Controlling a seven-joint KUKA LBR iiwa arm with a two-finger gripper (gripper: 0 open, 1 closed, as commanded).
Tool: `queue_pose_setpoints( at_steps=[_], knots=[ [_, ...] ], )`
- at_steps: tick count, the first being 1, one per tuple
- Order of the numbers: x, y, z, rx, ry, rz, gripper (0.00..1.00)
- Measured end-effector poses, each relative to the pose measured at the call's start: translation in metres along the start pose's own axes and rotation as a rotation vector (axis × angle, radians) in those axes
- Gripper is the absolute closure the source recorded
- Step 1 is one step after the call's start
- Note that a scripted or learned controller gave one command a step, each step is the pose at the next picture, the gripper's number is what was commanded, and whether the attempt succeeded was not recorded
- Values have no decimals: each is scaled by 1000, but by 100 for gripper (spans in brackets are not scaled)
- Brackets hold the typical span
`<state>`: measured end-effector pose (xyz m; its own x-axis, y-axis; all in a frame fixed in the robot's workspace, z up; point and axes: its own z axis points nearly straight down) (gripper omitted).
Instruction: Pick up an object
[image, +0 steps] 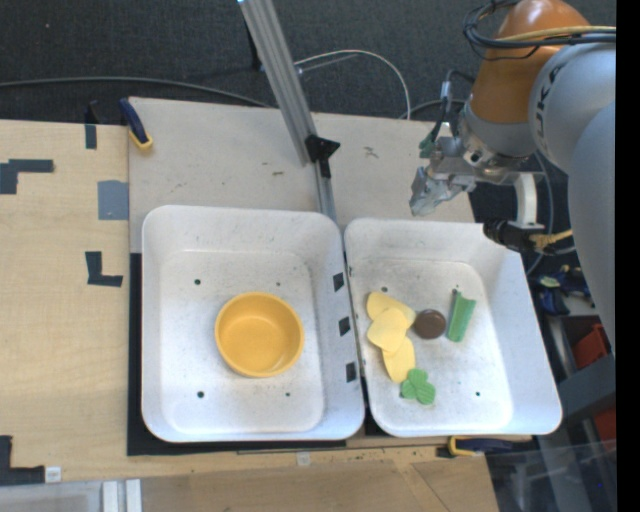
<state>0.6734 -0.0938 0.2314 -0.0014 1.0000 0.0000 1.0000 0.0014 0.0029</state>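
Observation:
The right bin (500, 400) holds several pale yellow pieces (390, 330), a small brown round piece (429, 324), a green stick (460, 316) and a small green leafy piece (419, 388). A yellow bowl (259, 333) sits in the left bin (170, 240). My gripper (428, 197) hangs high above the far edge of the right bin, well clear of the objects, with nothing visible between its fingers.
A slanted metal pole (290, 90) rises from a mount between the bins at the back. Cables lie on the dark surface behind the bench. A blue and yellow clamp (135, 125) sits at the board's far left corner.

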Motion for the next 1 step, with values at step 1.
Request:
queue_pose_setpoints(
  at_steps=[1],
  knots=[
    [48, -2, 5, 5, 1, -4, 100]
  ],
)
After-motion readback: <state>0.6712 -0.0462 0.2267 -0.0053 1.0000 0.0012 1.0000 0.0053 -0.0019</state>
